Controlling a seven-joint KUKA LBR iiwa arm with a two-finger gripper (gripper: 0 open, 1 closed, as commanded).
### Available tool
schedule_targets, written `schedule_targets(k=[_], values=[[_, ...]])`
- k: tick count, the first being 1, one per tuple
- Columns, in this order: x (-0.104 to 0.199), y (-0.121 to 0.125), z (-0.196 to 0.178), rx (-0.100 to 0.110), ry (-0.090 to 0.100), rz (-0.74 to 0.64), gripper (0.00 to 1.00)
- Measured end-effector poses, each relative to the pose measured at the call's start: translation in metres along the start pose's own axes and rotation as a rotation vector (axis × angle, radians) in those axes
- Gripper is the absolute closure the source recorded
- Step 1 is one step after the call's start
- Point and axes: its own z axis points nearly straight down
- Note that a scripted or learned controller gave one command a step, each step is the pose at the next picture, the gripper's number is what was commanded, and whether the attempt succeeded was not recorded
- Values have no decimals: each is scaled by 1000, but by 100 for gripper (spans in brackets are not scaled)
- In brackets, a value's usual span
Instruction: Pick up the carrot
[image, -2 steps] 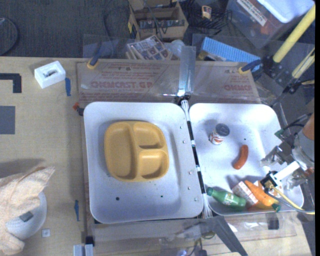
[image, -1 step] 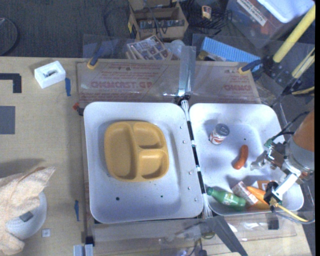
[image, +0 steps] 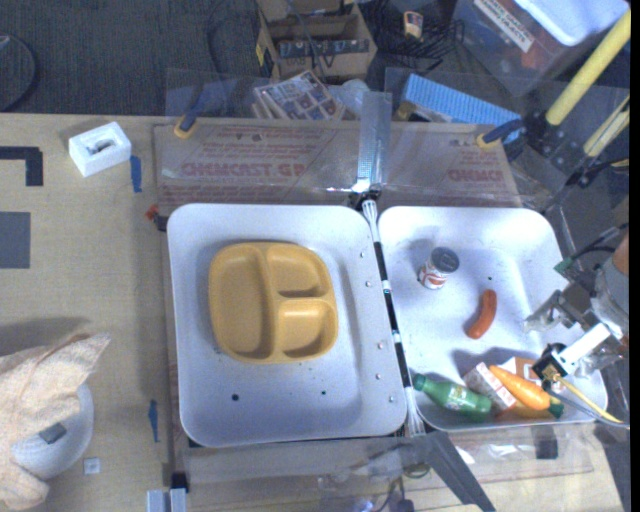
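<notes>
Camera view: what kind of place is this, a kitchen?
Probably a robot lab, not a kitchen: a gripper reaches over a white bin, toy-looking food like the carrot lies in it, and cables clutter the floor behind.

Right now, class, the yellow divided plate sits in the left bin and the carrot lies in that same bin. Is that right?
Not quite. The camera view shows the carrot in the right bin, at its near edge close to a green bottle. The yellow divided plate does sit in the left bin.
</notes>
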Motion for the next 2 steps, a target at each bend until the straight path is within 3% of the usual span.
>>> schedule_targets(k=[1,2], values=[[35,24,13,2,-1,390,0],[-6,16,47,3,18,24,0]])
